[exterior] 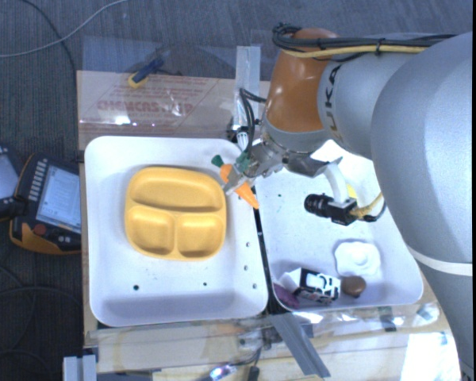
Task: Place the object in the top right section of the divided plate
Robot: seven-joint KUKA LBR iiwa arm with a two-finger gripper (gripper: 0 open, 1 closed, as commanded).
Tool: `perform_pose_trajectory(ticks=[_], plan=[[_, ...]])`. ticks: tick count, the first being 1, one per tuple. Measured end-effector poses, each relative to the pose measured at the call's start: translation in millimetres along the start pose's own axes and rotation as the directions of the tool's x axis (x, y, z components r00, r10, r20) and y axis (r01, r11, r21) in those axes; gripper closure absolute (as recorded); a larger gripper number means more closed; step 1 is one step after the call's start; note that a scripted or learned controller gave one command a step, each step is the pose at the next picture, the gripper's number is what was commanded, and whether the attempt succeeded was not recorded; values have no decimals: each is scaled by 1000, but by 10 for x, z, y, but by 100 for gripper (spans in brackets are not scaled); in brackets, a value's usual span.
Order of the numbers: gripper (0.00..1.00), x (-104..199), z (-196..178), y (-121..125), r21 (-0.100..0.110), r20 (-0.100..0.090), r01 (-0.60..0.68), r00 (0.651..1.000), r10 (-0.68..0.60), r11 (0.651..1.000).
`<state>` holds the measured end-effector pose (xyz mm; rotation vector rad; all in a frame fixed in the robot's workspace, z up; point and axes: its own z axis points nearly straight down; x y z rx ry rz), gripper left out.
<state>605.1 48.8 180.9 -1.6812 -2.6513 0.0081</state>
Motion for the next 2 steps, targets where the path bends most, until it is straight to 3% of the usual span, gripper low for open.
perform_pose_trajectory(ticks=[1,2], plan=[[100,934,-113,-18,0,-1,-36,999,36,999],[100,863,-1079,-927,-1,2,-54,999,54,999]])
